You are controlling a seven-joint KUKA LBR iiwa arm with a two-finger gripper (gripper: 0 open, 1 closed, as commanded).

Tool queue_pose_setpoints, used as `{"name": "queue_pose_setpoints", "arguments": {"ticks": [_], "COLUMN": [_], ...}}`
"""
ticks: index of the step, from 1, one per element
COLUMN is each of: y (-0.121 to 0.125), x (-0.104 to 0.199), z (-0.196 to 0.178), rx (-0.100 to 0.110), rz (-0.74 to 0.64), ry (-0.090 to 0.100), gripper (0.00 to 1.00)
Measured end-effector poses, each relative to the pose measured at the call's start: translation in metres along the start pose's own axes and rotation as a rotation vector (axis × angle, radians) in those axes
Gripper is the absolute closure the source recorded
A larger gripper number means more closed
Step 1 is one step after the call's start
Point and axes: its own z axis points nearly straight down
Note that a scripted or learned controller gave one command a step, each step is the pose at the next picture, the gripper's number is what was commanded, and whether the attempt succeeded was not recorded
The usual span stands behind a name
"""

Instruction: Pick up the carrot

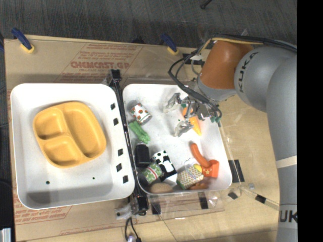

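The carrot, a small orange piece, lies on the floor of the right bin near its right wall. My gripper hangs low over the upper middle of this bin, with its fingers pointing left. One metal finger is at the top and the other sits lower, spread wide apart, and nothing shows between the tips. The carrot is tucked against the base of the lower finger, close to the palm, not between the tips.
A longer orange-red toy lies at the bin's right, above an orange block. A red-white can, a green piece and a clutter of toys fill the bin's left and front. The left bin holds a yellow divided tray.
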Motion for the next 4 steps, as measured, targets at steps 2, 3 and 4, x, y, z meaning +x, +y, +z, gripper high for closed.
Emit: {"name": "queue_pose_setpoints", "arguments": {"ticks": [2, 3, 4], "y": [0.002, 0.002, 0.003], "x": [-0.005, -0.007, -0.007], "z": [-0.015, -0.027, -0.027], "rx": [0.004, 0.007, 0.007], "rz": [-0.009, -0.014, -0.015], "ry": [-0.010, -0.016, -0.016], "gripper": [0.00, 1.00, 0.00]}}
